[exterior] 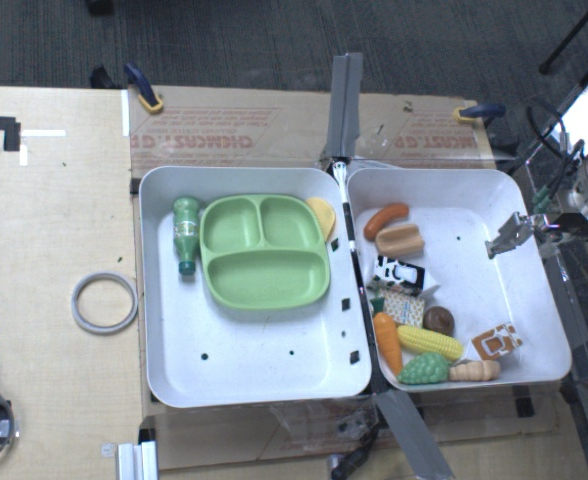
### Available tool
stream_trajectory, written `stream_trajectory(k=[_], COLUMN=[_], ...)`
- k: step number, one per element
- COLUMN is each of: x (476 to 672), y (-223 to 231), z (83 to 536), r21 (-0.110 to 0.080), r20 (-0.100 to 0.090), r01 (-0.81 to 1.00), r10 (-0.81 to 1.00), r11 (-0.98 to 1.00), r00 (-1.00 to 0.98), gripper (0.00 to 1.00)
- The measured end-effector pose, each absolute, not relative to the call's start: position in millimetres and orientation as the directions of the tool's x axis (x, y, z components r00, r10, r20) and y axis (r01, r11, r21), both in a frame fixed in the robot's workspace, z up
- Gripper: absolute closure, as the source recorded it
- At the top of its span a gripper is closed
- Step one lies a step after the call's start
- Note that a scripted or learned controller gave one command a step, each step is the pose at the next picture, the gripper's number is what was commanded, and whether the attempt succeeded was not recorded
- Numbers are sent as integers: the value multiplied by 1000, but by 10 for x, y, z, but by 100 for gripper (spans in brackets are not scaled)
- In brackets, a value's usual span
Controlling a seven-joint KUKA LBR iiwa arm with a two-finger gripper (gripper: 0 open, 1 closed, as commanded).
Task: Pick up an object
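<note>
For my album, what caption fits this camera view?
Gripper poised over the right bin of toy food; green divided plate in the left bin.

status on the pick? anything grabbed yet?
Nothing looks picked yet. The hand sits over the right edge of the right bin, with nothing visible in it. The toys there, such as the hot dog, corn and carrot, lie along the bin's left and front. Left to do: reach one, grip it, lift it.

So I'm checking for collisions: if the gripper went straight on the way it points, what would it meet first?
The gripper points left and downward; it would likely meet bare floor of the right bin first, though depth is unclear.
</note>
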State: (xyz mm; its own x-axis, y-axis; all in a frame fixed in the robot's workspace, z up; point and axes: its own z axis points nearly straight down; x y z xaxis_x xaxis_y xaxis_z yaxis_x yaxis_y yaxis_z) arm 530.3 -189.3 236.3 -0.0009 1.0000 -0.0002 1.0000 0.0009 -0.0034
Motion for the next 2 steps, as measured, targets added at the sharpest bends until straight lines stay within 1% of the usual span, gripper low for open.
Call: stream_trajectory(k=[1, 2], x=[5366, 5481], y=[-2207, -1870], z=[2830, 1671], r21=[-2, -4], r20=[-2, -2], r01=[987, 894], r10=[987, 894], r11=[-164, -448], r00=[164, 448], gripper=[0, 0])
